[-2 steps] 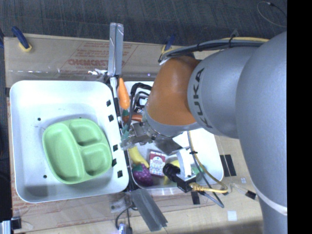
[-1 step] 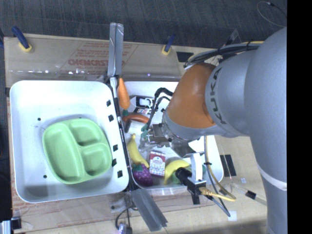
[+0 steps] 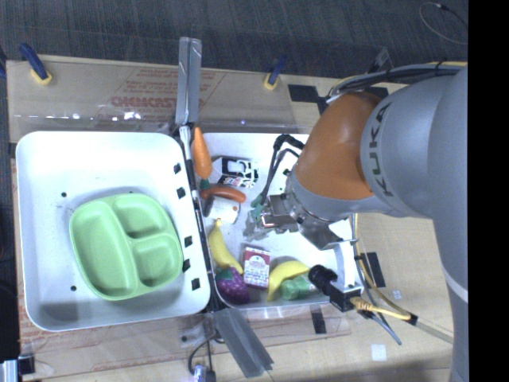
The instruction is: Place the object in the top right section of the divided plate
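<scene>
Camera view has the gripper (image 3: 266,213) low in the right bin (image 3: 262,146) among toys, finger state unreadable, so picking seems underway; next, a firm grasp before crossing to the plate (image 3: 127,245).

A pale green plastic divided plate (image 3: 126,247) with three sections lies flat in the left white bin (image 3: 48,165), slightly turned, near the bin's middle. Its sections hold nothing. Which item in the right white bin (image 3: 262,143) is the object cannot be told.
</scene>
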Robot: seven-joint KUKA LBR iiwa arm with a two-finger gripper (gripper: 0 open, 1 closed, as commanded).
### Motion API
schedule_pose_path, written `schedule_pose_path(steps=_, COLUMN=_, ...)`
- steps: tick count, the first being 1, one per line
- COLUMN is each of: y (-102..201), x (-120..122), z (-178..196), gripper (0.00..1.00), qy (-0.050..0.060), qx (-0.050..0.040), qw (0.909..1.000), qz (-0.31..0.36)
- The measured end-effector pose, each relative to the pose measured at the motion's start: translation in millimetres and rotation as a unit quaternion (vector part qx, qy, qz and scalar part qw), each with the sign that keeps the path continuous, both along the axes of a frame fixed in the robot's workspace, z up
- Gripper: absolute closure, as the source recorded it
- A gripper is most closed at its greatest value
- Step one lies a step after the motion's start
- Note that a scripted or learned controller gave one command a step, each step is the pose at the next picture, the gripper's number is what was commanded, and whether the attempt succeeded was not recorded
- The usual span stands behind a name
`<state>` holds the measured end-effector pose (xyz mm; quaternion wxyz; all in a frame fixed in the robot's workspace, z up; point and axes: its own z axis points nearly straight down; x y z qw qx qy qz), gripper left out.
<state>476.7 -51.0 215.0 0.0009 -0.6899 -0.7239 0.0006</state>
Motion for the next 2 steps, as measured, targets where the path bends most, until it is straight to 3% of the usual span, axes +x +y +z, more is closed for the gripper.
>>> schedule_pose_path(steps=1, y=79, x=-1, z=-24, gripper=1.00, qy=0.002, qx=0.0003, qw=0.9954, qz=0.095)
schedule_pose_path(steps=2, y=30, x=0, z=-3, gripper=1.00, qy=0.000, qx=-0.0005, qw=0.9943, qz=-0.106)
